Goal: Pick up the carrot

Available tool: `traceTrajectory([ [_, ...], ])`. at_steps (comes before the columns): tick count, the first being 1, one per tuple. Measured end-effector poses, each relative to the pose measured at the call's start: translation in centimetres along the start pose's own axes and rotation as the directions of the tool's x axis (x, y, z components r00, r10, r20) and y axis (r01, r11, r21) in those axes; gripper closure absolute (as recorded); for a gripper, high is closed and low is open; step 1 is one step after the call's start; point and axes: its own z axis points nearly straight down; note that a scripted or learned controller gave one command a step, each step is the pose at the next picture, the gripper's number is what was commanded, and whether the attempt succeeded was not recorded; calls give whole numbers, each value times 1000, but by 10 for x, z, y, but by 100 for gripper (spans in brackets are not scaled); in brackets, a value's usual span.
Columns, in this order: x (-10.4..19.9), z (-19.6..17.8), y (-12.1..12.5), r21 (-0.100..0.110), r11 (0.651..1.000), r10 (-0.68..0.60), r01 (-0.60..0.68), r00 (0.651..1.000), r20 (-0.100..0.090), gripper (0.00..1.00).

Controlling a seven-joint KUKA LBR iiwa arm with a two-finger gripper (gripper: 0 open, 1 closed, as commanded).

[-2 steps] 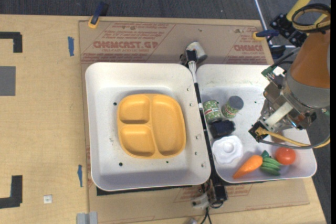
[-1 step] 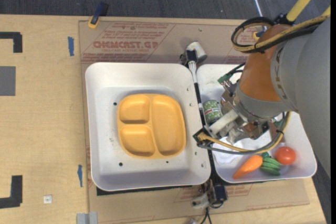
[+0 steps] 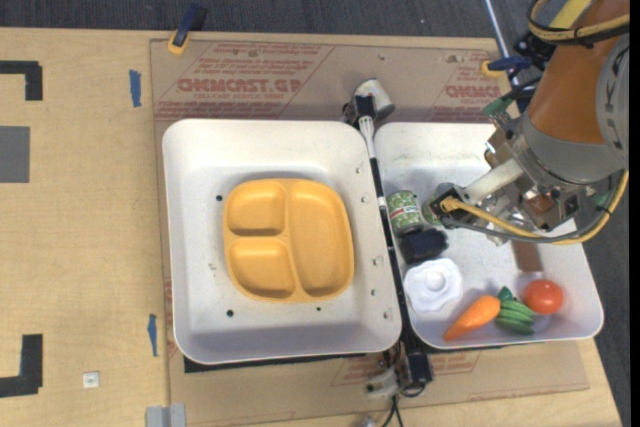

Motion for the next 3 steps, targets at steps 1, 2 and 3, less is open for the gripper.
traceTrajectory([
  [1,-38,27,52,2,995,-99,99,995,1,100],
  [2,-74,26,131,-1,999,-42,42,999,0,100],
  [3,-27,63,29,3,981,193,-193,981,2,100],
])
